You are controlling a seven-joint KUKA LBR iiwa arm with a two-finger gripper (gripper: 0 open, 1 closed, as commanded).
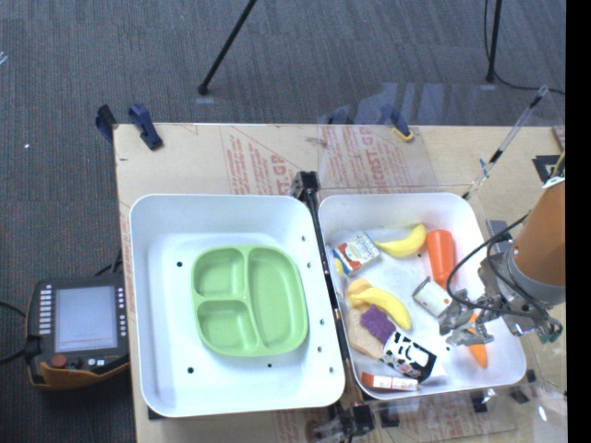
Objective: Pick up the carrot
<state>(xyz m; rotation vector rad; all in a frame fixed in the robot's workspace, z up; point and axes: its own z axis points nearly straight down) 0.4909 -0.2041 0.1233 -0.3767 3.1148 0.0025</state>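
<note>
Jaws (469, 326) are hovering lower right in the right bin (462, 203) by a carrot (440, 255); can't tell if they're open. Green tray (249, 301) is sitting in the left bin (152, 247).

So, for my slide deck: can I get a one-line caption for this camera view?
Gripper reaches into the right bin of toy food near the carrot; a green tray sits in the left bin.

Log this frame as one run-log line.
task: pick carrot | gripper: low in right bin, near-right corner | carrot: lying free, far side of gripper | grasp: none seen
</note>
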